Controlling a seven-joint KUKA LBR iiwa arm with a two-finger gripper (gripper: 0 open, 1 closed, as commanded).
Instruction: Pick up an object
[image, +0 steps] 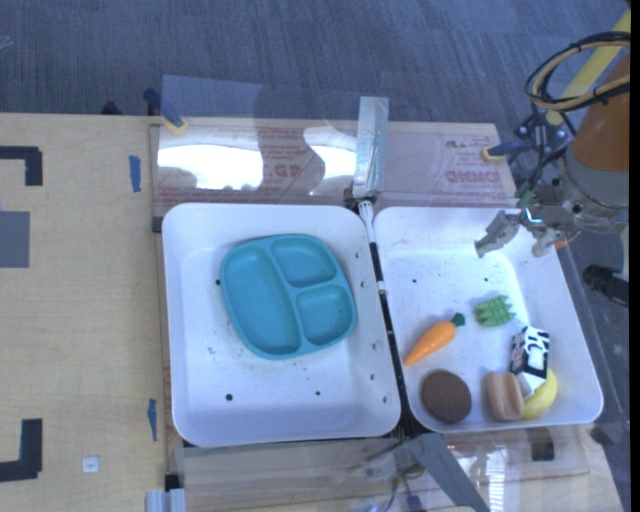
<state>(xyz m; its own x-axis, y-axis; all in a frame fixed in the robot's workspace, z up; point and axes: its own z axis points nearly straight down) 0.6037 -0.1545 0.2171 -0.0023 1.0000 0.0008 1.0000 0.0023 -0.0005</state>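
Toys cluster at right bin's (590, 395) near edge; gripper (522, 232), fingers spread and holding nothing, hangs at far edge, broccoli (493, 311) closest.

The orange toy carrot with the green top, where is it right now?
The orange toy carrot lies tilted in the right white bin, near the divider between the bins, just above the round brown patty and left of the green leafy piece.

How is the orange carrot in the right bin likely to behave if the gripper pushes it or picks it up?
The carrot looks like a rounded, tapered toy, so it would probably roll or pivot when pushed. It lies apart from the other items, which should ease access. Its smooth surface may slip from the gripper.
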